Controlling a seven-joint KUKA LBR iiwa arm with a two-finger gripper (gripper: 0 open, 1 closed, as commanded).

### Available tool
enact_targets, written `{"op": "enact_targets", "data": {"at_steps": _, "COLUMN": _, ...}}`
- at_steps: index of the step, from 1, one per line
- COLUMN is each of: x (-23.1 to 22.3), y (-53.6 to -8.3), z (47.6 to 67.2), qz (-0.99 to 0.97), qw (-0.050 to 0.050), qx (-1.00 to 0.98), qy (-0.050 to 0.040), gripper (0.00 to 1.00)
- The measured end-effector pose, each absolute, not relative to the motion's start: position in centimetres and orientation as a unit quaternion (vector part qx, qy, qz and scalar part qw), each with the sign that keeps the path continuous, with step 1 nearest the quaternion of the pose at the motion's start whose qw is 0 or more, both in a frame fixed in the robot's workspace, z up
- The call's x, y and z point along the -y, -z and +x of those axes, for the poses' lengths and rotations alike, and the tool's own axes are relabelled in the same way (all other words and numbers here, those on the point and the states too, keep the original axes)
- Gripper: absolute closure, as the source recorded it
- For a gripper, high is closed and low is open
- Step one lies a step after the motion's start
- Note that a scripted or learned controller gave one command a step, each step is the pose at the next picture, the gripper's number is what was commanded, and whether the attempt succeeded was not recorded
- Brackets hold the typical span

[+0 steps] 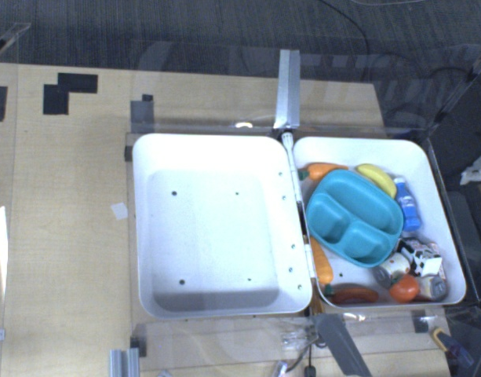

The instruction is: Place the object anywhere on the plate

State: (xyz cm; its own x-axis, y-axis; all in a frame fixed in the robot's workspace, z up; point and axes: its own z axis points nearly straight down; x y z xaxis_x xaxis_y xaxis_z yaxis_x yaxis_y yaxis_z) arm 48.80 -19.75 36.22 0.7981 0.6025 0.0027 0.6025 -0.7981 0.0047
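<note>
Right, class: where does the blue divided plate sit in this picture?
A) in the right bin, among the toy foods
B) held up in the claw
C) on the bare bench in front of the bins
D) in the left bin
A: the blue plate lies inside the right bin, with a banana at its upper edge and a tomato below it.

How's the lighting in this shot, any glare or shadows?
Camera view: even, soft light; a grey shadow along the left bin's near wall; a bright glare streak on the bench at far left; small items beside the blue plate look slightly soft.
</note>
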Motion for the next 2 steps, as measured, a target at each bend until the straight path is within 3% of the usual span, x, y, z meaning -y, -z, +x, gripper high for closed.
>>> {"op": "enact_targets", "data": {"at_steps": 1, "x": 20.56, "y": -43.54, "z": 48.76, "qz": 0.975, "qw": 0.001, "qx": -0.222, "qy": -0.0017, "gripper": 0.0}}
{"op": "enact_targets", "data": {"at_steps": 2, "x": 20.56, "y": -43.52, "z": 48.76, "qz": 0.975, "qw": 0.001, "qx": -0.222, "qy": -0.0015, "gripper": 0.0}}
